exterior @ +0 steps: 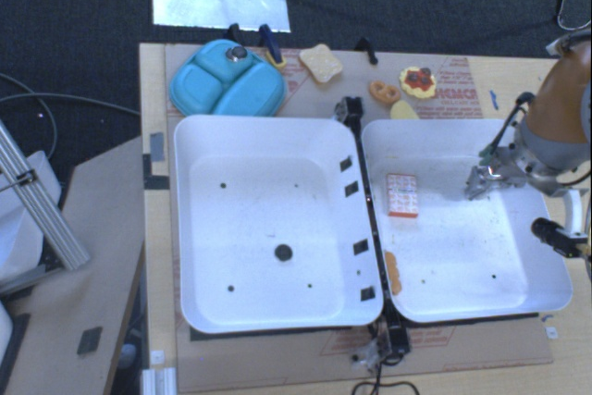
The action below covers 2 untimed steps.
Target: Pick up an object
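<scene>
The arm is reaching in from the right and the gripper (481, 183) is hanging low over the right bin (462, 291), near its right side. Can't tell how the fingers are set, too small and blurry. The little red-and-white packet (401, 195) is lying flat in the right bin's left half, well apart from the gripper. A small tan snack (392, 273) is sitting by that bin's left wall. The left bin (231, 143) is holding a dark round disc (283, 252). A blue divided plate (227, 80) and toy foods are sitting on the worktop (157, 199) behind the bins.
</scene>
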Tool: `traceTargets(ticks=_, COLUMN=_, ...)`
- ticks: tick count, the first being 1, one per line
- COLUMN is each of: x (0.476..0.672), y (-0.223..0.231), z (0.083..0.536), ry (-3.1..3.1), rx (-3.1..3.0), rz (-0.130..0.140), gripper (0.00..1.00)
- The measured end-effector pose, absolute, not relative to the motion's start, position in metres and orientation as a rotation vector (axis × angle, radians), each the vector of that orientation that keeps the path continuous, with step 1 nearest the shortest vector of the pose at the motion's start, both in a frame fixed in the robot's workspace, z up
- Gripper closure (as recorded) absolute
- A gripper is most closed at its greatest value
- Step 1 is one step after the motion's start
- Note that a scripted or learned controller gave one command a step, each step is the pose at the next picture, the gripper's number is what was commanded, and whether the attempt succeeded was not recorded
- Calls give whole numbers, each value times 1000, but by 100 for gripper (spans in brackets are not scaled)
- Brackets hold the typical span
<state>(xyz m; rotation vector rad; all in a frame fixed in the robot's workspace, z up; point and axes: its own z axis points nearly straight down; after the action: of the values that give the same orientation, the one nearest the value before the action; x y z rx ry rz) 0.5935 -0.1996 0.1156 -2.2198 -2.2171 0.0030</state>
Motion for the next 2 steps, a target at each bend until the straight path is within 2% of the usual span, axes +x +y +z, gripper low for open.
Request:
traceTargets(ticks=1, x=489, y=-208, z=89, ry=-2226, rx=-2235, rz=-13, gripper=100)
traceTargets(ticks=2, x=547, y=-158, z=89, ry=-2238, rx=-2224, rz=-5, gripper=100)
